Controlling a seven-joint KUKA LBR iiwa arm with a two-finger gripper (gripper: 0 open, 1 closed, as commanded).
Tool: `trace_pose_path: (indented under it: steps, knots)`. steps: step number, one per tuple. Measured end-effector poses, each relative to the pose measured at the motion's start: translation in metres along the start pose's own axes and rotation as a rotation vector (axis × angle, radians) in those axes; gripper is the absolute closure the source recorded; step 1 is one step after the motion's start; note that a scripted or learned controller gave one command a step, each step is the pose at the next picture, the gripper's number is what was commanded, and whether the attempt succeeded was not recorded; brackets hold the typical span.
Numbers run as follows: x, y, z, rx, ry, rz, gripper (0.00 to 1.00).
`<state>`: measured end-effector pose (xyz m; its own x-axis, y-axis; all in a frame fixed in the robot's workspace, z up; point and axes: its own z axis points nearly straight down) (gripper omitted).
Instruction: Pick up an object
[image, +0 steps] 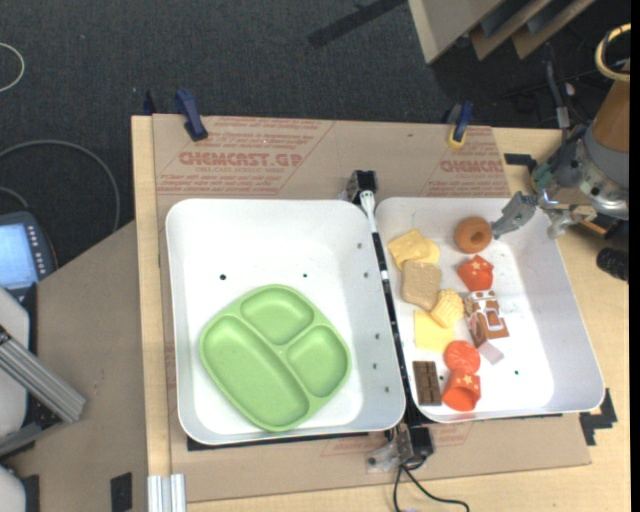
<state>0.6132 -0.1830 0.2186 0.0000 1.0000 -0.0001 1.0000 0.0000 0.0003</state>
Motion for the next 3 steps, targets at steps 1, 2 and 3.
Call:
trace_pose_path:
  steps: [1, 2, 3]
  knots:
    - [0.011, 0.054, 0.140, 0.000, 0.000, -0.005, 0.00]
    - [0.009, 0.054, 0.121, -0.003, -0.003, -0.003, 1.00]
    - [0.125, 0.054, 0.029, -0.006, 0.001, -0.007, 1.00]
